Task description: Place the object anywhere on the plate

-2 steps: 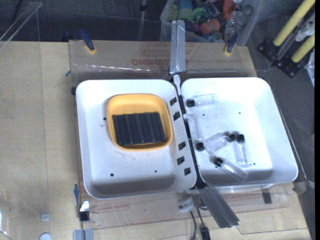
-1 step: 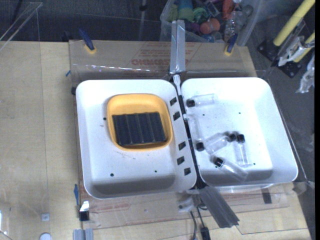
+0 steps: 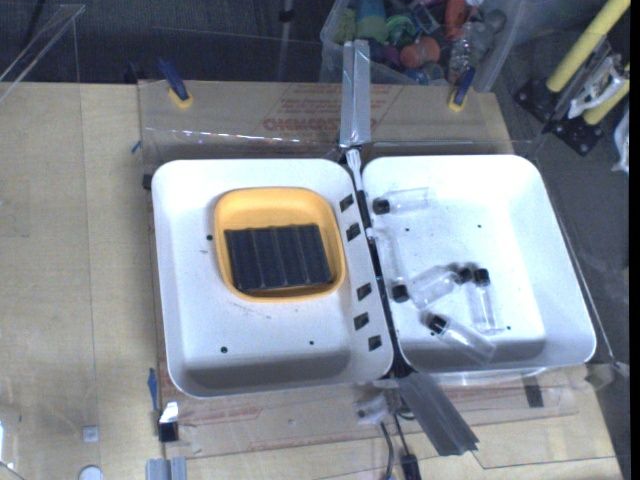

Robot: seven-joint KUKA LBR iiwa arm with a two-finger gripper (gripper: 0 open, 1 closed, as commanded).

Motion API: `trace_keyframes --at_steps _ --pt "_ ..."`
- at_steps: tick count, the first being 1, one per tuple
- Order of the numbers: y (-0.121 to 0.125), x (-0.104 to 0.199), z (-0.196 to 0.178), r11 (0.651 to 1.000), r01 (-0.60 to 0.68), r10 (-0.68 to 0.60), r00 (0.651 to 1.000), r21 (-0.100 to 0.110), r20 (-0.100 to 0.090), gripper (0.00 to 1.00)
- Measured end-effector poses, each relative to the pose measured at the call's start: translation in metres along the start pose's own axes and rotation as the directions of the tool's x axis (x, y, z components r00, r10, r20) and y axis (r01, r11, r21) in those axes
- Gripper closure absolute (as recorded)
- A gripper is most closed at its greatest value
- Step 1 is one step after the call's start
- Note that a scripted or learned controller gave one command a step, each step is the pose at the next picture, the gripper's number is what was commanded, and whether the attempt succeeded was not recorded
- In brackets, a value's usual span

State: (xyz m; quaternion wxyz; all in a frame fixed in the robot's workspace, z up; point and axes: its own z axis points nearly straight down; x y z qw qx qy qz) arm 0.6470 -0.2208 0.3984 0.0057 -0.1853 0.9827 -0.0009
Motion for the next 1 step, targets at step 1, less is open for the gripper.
trace_keyframes --at_steps 1 --pt "-0.0024 -0.0035 -0.0389 0.929 0.371 -0.371 0.929 -0.001 0.001 0.0"
